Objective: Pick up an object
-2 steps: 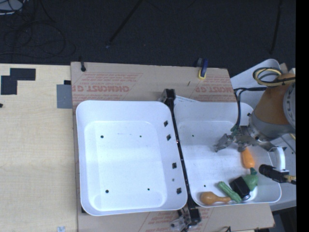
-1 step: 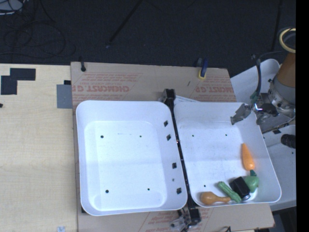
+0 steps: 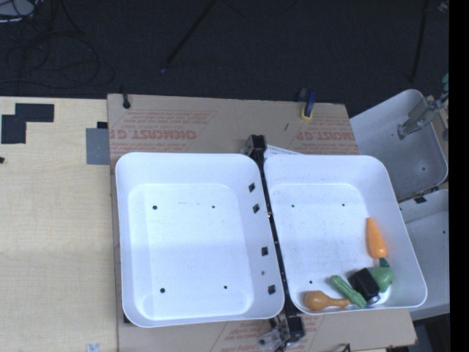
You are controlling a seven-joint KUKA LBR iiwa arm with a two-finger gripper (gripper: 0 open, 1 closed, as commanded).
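Two white bins sit side by side on a cardboard sheet [image 3: 183, 127]: the left bin [image 3: 122, 196] and the right bin [image 3: 394, 185]. From my desk I see every loose piece gathered in the right bin's near right corner. An orange carrot [image 3: 376, 239] lies along the right wall. Just below it a green toy [image 3: 382, 275] touches a black block [image 3: 364, 284], with a green stick [image 3: 344, 290] beside that and a tan gourd [image 3: 322, 300] against the near wall. How the claw stands, and where these pieces lie from it, I cannot tell.
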